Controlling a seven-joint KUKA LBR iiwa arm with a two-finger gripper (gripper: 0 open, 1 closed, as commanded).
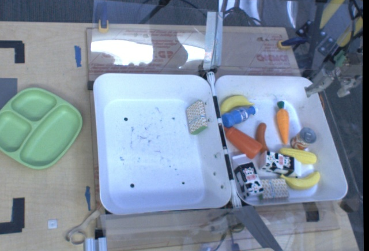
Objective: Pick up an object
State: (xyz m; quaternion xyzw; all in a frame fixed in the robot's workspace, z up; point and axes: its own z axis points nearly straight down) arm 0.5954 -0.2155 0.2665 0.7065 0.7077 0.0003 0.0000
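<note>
Orange is the colour of the carrot, and we take it as our landmark, because it is the thing in the right bin that lies closest to the gripper. The gripper hangs at the far right rim of this bin, up and to the right of the carrot in the camera view, near it but not above it. We cannot tell whether it is open or closed, as its end is small and mixed with cables, and we see nothing held in it. The carrot lies flat on the bin floor, with its long axis running almost from far to near and its green top at the far end. It has free floor on both long sides, so we judge that a grasp across its narrow width is the easiest one. For this the gripper must travel left and toward the near side, then come down. Left of the carrot lie a red sausage and, further, a blue bottle under a yellow banana. Just right of the carrot's tip is a small jar, which is close enough to be pushed during the descent. Nearer than the carrot lie two more bananas and cow-patterned cartons, crowded together. Far left of the carrot, in the left bin, a patterned block rests alone.
</note>
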